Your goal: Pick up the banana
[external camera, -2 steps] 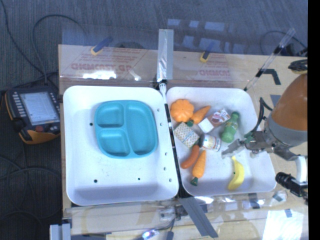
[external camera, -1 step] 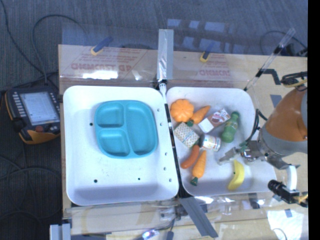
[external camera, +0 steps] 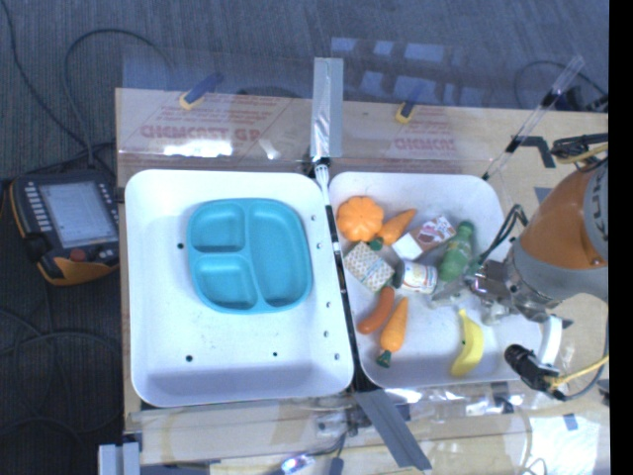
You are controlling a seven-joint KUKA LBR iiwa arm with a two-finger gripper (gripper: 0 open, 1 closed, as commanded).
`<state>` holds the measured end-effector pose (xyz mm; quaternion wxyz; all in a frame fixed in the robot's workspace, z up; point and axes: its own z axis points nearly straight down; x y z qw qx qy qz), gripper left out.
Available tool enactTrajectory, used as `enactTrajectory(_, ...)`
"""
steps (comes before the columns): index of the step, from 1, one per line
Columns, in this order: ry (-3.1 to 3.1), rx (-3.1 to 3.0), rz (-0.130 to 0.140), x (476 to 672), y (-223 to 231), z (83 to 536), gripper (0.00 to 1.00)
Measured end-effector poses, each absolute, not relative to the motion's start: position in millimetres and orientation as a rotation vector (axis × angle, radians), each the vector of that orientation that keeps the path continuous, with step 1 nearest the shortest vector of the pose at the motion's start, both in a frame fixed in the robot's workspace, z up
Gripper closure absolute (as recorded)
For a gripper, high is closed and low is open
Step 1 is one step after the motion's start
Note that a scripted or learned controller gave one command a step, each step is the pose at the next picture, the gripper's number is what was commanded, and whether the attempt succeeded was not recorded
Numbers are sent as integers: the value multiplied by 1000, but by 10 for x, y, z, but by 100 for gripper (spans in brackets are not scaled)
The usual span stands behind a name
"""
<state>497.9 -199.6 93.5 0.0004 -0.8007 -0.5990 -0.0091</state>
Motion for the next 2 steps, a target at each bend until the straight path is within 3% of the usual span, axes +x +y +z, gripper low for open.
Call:
enactTrajectory(1, -1969, -2447, 4, 4836, -2135, 1683, 0)
enactTrajectory(2, -2063, -2370, 4, 4843, -2167, 2355, 0)
